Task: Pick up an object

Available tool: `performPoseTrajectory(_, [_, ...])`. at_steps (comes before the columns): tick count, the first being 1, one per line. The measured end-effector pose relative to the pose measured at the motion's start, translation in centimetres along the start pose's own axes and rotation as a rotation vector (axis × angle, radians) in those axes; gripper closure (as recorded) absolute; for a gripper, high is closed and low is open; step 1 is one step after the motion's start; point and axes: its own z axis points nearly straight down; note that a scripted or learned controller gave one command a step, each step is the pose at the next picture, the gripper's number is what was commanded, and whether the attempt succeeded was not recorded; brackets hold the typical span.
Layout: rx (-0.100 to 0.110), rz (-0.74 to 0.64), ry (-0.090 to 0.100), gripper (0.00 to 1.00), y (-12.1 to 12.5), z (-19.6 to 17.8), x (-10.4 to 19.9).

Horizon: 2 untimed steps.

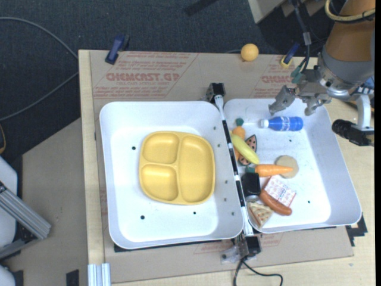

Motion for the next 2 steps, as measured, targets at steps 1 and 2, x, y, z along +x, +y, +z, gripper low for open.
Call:
performPoseTrajectory(1, [0.004, 0.000, 0.001, 0.00, 3.3, 8.9, 2.2])
performPoseTrajectory(2, [0.000, 0.001, -0.002, 0.00, 4.4, 12.1, -5.2])
